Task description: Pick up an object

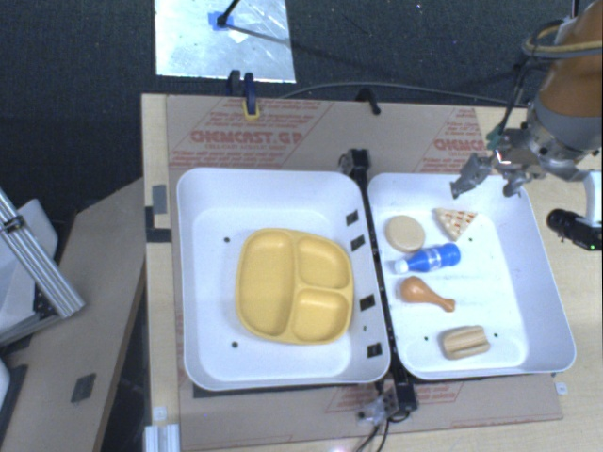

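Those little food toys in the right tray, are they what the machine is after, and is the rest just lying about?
Part of the job:
gripper, open, above the right bin
pizza slice
round cookie
blue bottle
drumstick
bread roll

Probably just lying about:
yellow divided plate in the left bin
foil sheet
clamp

We see the arm: orange-tan band w/ grey metal wrist below it, black cables looping just above. Its gripper has two dark grey fingers, w/ a small red-white spot just behind them.
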